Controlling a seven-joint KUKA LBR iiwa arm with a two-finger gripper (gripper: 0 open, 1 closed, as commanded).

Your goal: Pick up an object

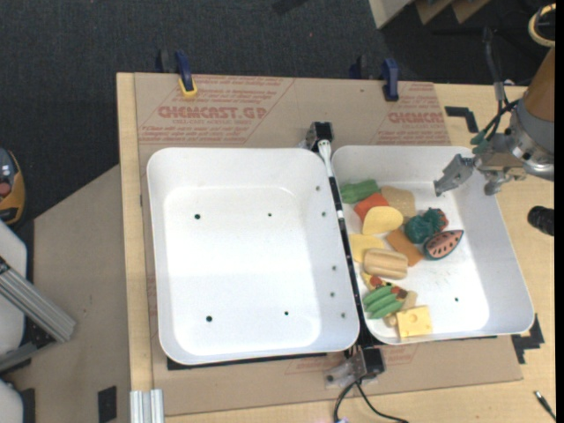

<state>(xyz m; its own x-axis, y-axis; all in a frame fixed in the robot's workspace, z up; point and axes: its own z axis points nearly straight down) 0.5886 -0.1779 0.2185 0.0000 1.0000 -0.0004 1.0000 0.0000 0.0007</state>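
Observation:
The right bin (pixel 480 298) holds a heap of toy foods along its left side. Among them are a green piece (pixel 359 189), a red and yellow piece (pixel 377 216), a teal broccoli (pixel 425 225), a watermelon slice (pixel 443 244), a bread roll (pixel 384 263), green pods (pixel 381 300) and a cheese wedge (pixel 414 322). My gripper (pixel 470 180) hangs over the bin's far right part, up and to the right of the broccoli. It is open, and nothing lies between its fingers.
The left bin (pixel 238 254) sits beside the right one, their rims touching at the middle. Both rest on a brown board (pixel 264 104) held by two blue clamps at the back. Bare white floor shows in the right bin's right half.

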